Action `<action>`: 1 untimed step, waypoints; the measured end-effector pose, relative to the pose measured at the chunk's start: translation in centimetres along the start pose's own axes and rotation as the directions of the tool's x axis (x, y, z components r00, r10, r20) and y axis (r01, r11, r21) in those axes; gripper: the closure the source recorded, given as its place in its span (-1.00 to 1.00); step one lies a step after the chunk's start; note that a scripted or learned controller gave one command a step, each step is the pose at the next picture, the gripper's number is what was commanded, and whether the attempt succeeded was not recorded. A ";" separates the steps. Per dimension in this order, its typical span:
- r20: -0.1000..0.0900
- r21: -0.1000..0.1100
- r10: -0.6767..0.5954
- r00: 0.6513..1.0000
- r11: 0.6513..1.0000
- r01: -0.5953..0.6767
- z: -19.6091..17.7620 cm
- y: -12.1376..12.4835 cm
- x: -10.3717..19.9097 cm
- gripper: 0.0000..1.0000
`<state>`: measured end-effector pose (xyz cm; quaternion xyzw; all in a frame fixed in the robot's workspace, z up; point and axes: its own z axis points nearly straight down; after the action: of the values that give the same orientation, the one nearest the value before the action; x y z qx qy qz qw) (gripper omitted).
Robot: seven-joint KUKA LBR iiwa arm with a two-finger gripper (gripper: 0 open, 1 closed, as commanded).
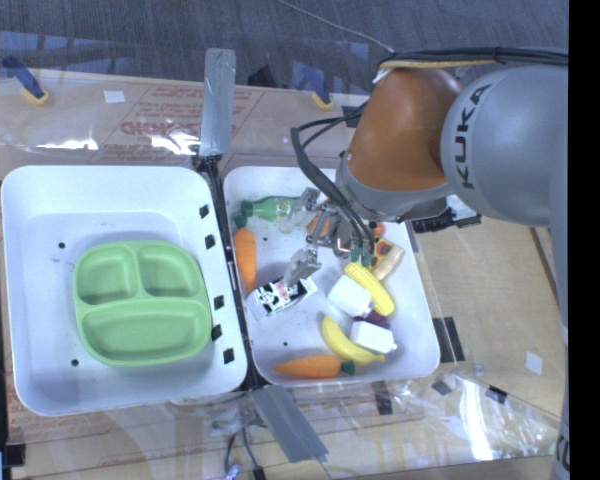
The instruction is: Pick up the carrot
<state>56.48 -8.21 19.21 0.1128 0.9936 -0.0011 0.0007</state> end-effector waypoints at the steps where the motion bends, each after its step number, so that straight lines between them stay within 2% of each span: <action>1: -0.001 -0.001 0.306 0.952 0.952 -0.306 3.4 0.0 -4.1 -1.00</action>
<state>60.47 -9.09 15.79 0.2655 0.9641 -0.0003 0.0003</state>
